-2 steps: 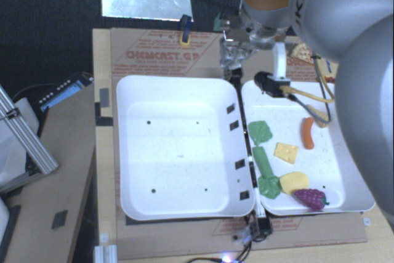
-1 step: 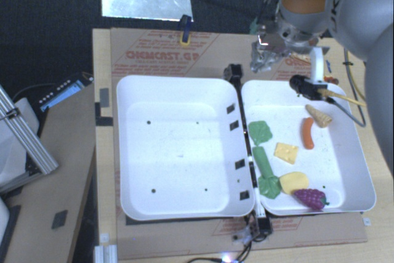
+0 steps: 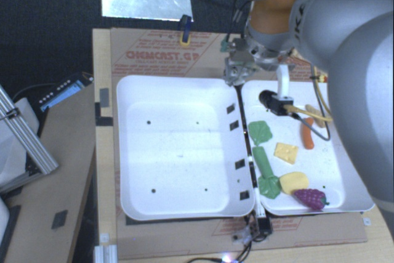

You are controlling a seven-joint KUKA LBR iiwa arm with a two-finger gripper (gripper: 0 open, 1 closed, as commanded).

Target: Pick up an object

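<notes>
Clearly off target, the gripper [image 3: 237,74] hangs over the bins' shared rim [image 3: 241,126], its opening impossible to tell, so descending may strike rim rather than the toys, like the cheese [image 3: 285,152], in the right bin [image 3: 345,178].

The arm [image 3: 345,40] runs off the top and right edges, and its bulk covers the right bin's [image 3: 345,194] far right corner. The gripper [image 3: 236,74] is blurred, so its fingers cannot be made out against the bins' rims beneath it.
</notes>
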